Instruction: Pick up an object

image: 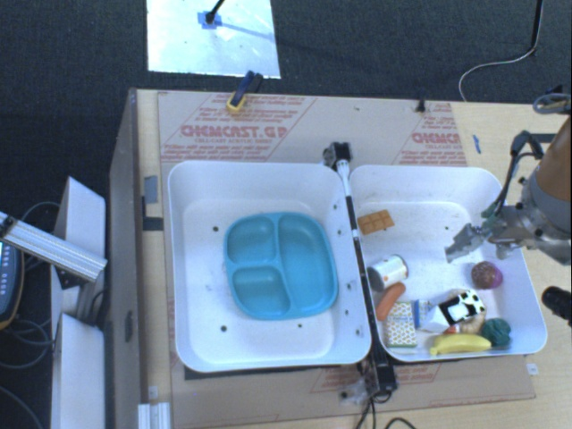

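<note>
Reaching from right, gripper [466,243] above right bin [429,190]

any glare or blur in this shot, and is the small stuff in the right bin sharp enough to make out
Camera view: bright glare washes out the shiny sheet on the floor at the top; the white left bin is evenly lit with soft shadows; the tool looks slightly smeared; small things like the banana and carrot are soft but recognisable, while the black-and-white item is too coarse to identify.
</note>
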`<state>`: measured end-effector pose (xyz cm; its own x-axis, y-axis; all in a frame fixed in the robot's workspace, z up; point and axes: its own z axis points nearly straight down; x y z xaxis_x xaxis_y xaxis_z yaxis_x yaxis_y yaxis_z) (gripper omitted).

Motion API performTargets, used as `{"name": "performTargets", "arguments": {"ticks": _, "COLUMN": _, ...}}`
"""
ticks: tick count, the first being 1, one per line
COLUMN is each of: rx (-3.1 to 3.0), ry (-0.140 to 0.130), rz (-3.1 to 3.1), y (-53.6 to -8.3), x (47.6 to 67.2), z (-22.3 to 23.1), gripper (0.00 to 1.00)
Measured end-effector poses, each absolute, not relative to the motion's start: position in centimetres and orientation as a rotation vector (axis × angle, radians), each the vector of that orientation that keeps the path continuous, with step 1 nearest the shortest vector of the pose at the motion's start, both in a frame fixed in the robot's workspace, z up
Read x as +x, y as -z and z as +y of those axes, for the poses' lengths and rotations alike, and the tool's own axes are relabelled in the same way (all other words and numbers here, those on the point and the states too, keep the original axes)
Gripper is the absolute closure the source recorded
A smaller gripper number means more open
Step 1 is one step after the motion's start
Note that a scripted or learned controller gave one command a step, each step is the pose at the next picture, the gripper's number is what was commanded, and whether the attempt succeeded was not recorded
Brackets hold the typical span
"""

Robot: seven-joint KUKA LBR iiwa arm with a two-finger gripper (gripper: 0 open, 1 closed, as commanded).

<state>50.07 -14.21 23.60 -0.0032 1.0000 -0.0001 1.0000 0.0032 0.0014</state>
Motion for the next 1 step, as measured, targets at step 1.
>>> {"name": "performTargets", "arguments": {"ticks": 1, "rx": 2.218, "ry": 0.000, "rz": 2.227, "y": -15.66, "x": 55.41, "z": -8.18, "gripper": 0.00}}
